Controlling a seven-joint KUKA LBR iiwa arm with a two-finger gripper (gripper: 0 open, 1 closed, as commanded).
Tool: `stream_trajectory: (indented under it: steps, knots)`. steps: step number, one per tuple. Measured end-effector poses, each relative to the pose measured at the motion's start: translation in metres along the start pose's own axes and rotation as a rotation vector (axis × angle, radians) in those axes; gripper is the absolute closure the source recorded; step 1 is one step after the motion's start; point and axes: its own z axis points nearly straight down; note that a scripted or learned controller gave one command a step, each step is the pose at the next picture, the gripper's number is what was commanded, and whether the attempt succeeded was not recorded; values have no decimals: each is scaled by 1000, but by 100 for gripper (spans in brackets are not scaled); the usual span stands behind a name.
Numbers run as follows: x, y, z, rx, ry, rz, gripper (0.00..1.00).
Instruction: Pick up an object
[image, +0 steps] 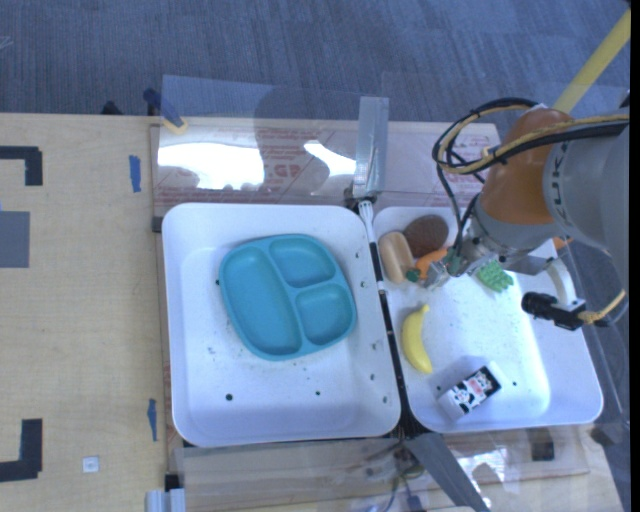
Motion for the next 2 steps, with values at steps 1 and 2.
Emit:
stream_trajectory:
  steps: [1,2]
  knots:
    - [-5,13,1,5,2,404,100]
    - [-5,13,2,4,2,404,0]
